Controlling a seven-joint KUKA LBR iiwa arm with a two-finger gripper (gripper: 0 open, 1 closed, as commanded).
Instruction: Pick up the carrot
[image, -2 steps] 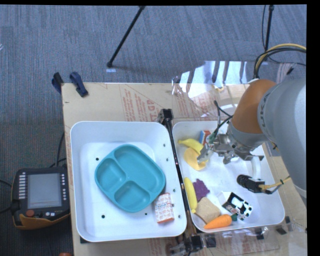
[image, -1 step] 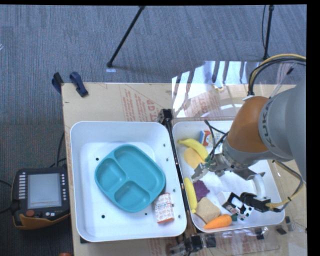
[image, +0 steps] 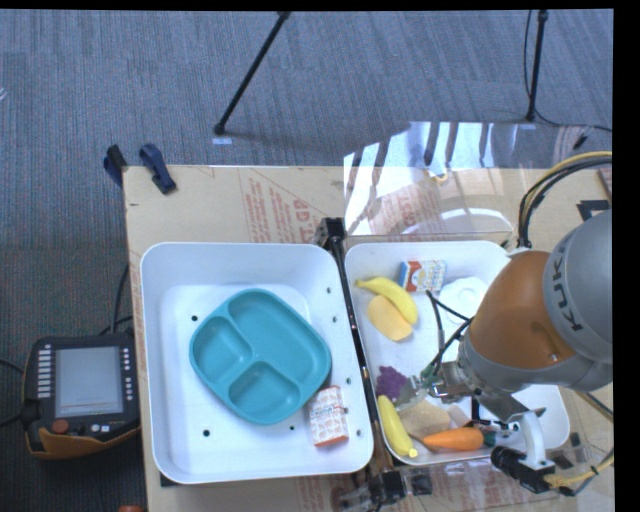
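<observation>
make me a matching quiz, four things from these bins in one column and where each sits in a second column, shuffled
Things:
1. teal divided plate
2. carrot
3. purple grapes
4. small carton

Places:
A. near the far wall of the right bin, beside a banana
B. right bin, near its front edge, below the arm's wrist
C. middle of the left bin
D. right bin, close to its left wall, just above the lower banana

Pairs: 1-C, 2-B, 3-D, 4-A
</observation>
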